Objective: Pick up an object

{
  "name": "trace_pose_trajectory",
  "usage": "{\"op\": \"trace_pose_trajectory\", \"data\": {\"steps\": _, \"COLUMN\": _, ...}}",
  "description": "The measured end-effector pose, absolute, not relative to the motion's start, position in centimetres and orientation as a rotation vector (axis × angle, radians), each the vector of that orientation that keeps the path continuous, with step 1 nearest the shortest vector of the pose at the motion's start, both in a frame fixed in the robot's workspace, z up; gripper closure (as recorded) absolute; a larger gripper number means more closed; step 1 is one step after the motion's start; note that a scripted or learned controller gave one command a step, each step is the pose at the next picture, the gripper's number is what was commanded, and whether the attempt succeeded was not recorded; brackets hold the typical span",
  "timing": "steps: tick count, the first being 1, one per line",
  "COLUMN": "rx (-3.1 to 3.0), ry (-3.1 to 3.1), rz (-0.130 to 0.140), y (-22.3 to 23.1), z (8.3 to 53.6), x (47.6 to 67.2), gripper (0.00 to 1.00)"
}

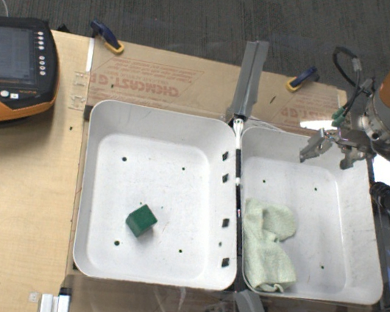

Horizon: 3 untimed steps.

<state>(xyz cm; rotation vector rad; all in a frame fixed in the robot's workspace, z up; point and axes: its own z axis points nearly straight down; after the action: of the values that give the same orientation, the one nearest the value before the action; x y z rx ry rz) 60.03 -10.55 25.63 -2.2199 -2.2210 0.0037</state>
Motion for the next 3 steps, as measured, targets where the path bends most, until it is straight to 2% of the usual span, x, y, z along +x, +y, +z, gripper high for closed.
{"op": "trace_pose_trajectory", "data": {"steps": 1, "rx": -2.015, "ry": -2.41, "rz": 0.002, "y": -7.5, "z": 20.8, "x": 64.9, "gripper": 0.0}}
{"op": "trace_pose_trajectory", "data": {"steps": 2, "rx": -2.258, "ry": -2.182, "rz": 0.005, "y": 0.0, "z": 19.1, "x": 59.3, "gripper": 0.0}}
{"op": "trace_pose_trajectory", "data": {"steps": 3, "rx": -2.323, "ry": -2.113, "rz": 0.005, "y": -1.0, "z": 19.1, "x": 53.6, "gripper": 0.0}}
